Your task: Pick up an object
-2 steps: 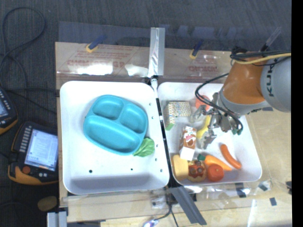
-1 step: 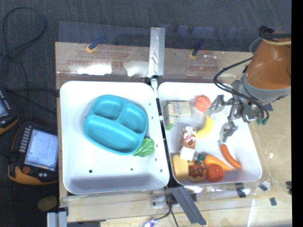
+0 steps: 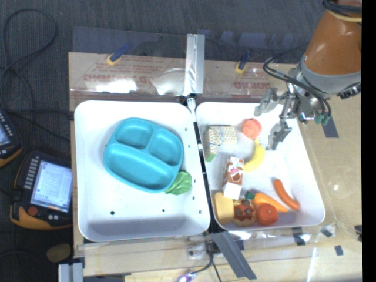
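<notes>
My gripper hangs over the upper right part of the right bin, fingers spread open with nothing between them. Just left of it lies a pink-red ball, and a banana lies below it. Further left is a patterned box. A small carton stands in the middle of the bin. Along the front edge lie a yellow block, a dark red fruit, a tomato and an orange sausage shape.
The left bin holds a blue divided plate with a green leaf at its lower right corner. A metal divider stands behind the gap between the bins. A handheld pendant lies off the bench at left.
</notes>
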Tool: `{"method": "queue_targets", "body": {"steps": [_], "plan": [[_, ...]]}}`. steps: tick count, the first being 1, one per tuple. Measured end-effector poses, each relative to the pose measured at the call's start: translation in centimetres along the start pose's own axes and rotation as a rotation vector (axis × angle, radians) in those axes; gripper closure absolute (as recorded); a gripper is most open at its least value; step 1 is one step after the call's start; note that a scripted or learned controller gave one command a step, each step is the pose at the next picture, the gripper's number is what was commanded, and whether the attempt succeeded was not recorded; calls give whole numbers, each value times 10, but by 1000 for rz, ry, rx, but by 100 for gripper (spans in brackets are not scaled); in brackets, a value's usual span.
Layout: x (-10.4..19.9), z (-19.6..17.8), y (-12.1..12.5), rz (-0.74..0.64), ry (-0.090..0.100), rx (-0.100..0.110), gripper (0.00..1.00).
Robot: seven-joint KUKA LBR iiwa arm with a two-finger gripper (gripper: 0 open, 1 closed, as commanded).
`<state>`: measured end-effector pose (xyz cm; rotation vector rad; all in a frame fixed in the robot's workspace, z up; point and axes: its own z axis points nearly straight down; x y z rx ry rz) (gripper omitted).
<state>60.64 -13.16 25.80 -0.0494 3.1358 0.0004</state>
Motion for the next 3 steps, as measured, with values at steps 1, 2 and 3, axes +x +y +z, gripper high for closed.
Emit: {"method": "queue_targets", "body": {"steps": [1, 2, 3], "plan": [[-1, 108, -28, 432, 4, 4, 0], [12, 127, -51, 228, 3, 3, 0], [-7, 98, -41, 594, 2, 4, 0]]}}
